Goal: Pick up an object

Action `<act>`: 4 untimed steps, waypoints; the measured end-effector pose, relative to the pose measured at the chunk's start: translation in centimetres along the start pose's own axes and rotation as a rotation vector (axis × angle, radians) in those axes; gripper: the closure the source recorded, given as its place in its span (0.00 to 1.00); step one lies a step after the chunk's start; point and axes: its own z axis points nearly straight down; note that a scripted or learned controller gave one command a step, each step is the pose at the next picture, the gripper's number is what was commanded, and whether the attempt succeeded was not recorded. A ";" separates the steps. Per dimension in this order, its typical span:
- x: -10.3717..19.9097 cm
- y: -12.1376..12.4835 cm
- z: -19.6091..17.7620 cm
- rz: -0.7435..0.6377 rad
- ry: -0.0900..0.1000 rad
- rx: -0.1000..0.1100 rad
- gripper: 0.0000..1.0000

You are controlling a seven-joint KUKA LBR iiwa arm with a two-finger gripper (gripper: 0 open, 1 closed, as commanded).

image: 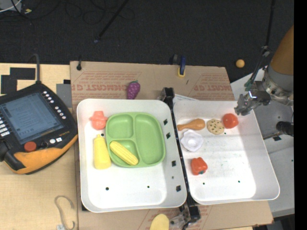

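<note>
End effector (245,102) up at the far right corner of the right bin (261,176), hanging just over the rim. Wide or narrow: cannot tell, too dark and small to see. No toy seen held in it.

Closest toy: the red tomato (230,120), just to the left and a bit nearer. Right beside it a cookie (216,126), almost touching. Then a chicken leg (192,125), a white cup thing (192,141) and, well apart from the rest, a red pepper (199,166). Over in the left bin (91,186): a green plate (144,133) with corn (124,153) on it, a yellow bottle (101,152) and a pink toy (98,120).

Probably best to go for the tomato, being so near. How to do it well:

- Slide a little left and nearer first, to sit right over the middle of the tomato.
- Open wide before going down.
- Turn so that no side lands on the cookie.
- Go straight down, slow, nearly to the bin floor.
- Squeeze across the fat middle, not the top. Round and smooth, so likely to roll or pop out.
- Lift straight up and check for red inside the grip.

Watch out for the bin wall close by. Easy to bump.

If too tricky, try the pepper instead. Lots of room around it.
</note>
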 end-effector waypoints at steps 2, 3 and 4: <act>7.6 -6.0 0.4 -0.001 0.003 0.008 1.00; 11.7 -9.1 1.4 -0.002 0.003 0.008 1.00; 15.4 -13.3 0.4 -0.002 0.003 0.008 1.00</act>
